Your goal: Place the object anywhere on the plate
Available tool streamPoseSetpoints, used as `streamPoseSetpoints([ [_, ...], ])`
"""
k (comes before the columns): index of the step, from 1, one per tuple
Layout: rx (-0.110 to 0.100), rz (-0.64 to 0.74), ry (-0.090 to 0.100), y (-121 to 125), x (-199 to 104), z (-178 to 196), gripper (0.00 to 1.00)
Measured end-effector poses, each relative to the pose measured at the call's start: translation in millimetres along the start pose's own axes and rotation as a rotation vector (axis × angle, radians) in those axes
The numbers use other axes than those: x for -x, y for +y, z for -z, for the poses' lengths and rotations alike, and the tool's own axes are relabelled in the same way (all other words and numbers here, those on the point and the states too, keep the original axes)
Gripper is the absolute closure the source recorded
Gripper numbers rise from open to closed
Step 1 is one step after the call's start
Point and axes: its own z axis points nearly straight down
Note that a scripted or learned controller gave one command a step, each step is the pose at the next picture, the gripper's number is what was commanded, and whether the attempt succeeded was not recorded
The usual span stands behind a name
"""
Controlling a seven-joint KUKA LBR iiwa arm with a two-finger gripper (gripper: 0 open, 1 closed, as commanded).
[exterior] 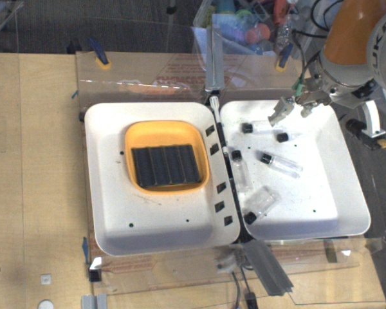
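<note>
Two white bins sit side by side on the worktop (32,172). The left bin (109,217) holds a yellow plate (134,134), roughly square with rounded corners, set a little above the bin's centre. A dark ribbed block (166,166) lies flat on the plate and covers most of its floor, leaving the yellow rim showing all round.

The right bin (328,198) holds several small clear vials with black caps. One vial (280,163) lies near the bin's middle, tilted, cap toward the upper left. Another, vial 2 (260,203), lies near the bin's lower left, cap at its lower end, close to the divider. A third, vial 3 (238,166), lies just beside the divider, cap at its top. A black cap (247,128) rests in the upper left of this bin and another, cap 2 (282,136), lies a little to its right. Whether these two caps belong to further clear vials I cannot tell.

The arm (357,24) reaches in from the upper right, orange band showing above the wrist. The tool (293,108) hangs over the upper edge of the right bin, its two fingers spread apart, nothing between them. It is near cap 2 but apart from it.

Behind the bins stands a clear box of coloured items (257,8).
</note>
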Motion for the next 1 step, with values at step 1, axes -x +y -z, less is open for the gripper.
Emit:
streamPoseSetpoints([
  [1,0.001,0.171,0.000,-3.4,14.7,10.2,0.00],
])
